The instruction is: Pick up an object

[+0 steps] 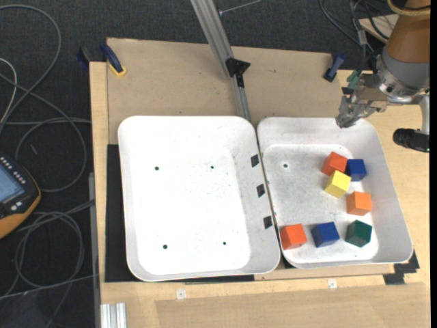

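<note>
**Crowded blocks make a clean grasp the main risk**

The gripper [347,118] hangs over the far rim of the right bin [389,176], with nothing visible between its fingertips; they look drawn close together, though at this slant I cannot tell how wide the gap really is. All the candidates lie in that bin. An orange cube [334,162], a blue cube [356,169] and a yellow cube [337,183] sit touching in a tight knot, with a second orange cube [359,202] just below them. Along the near wall stand a red-orange cube [293,235], a second blue cube [325,234] and a green cube [358,233].

The likely failure is a descent into the knot: a finger could land on a neighbour and shove the blocks apart. The near-row cubes (especially the green one) sit close to the wall, where a finger might strike the rim. The left bin [136,183] offers nothing to pick.
</note>
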### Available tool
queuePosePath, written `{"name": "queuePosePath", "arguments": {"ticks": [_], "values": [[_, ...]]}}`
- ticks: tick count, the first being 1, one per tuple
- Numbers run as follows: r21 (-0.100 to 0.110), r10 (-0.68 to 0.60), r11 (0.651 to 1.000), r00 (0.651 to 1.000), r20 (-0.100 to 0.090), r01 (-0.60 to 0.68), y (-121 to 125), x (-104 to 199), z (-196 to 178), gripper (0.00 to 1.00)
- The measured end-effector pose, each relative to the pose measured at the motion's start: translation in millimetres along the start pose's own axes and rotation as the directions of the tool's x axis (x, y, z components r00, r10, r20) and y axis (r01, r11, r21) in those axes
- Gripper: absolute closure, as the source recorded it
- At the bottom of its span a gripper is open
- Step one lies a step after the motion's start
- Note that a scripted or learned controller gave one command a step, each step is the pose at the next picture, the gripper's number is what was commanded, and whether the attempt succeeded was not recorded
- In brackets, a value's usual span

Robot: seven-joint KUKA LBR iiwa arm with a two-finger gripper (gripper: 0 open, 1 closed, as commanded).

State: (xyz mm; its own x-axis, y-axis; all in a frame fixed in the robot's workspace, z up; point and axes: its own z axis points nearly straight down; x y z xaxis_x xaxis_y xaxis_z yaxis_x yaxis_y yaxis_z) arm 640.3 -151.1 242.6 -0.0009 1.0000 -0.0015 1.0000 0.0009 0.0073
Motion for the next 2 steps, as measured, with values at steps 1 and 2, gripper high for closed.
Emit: {"name": "queuePosePath", "arguments": {"ticks": [1,2], "values": [[0.009,-0.003,1.0,1.0,-0.003,0.003,-15.6,43.3,1.6,1.0],[0.009,-0.005,1.0,1.0,-0.005,0.005,-45.1,95.1,-8.1,1.0]]}}
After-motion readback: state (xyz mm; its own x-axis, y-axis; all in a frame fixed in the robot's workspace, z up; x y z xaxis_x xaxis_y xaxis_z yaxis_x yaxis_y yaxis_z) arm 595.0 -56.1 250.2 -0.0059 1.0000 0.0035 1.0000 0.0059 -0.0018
